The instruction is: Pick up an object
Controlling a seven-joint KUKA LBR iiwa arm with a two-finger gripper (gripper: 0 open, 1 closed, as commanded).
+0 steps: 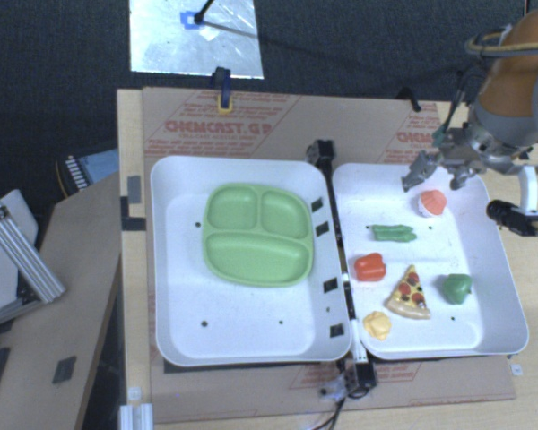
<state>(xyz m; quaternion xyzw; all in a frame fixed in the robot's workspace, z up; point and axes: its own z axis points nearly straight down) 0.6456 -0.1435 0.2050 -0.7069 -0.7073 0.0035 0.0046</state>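
Nearest the camera in the right bin [498, 316] lies a small yellow toy food piece [377, 324], close to the divider between the bins. Just behind it rests a toy pizza slice [410, 294], with a red toy pepper [369, 266] to its left and a green toy vegetable [455, 287] to its right. Further back sits a green bean-like pod [393, 233], and beyond that a round pink-and-white toy [432, 203]. All six lie on the bin floor, apart from one another.

The left bin [175, 330] holds a green divided plate [256, 235], lying flat near its middle.

At the far corner of the right bin, the gripper [441, 174] hangs just above and behind the pink-and-white toy. Its fingers look spread, one tip to the left of the toy and the other near its top, with nothing between them.

Judging from this, the pick has not been made: no object is lifted. What seems left is to descend over a chosen item, likely the pink-and-white toy as the closest, close on it and raise it.
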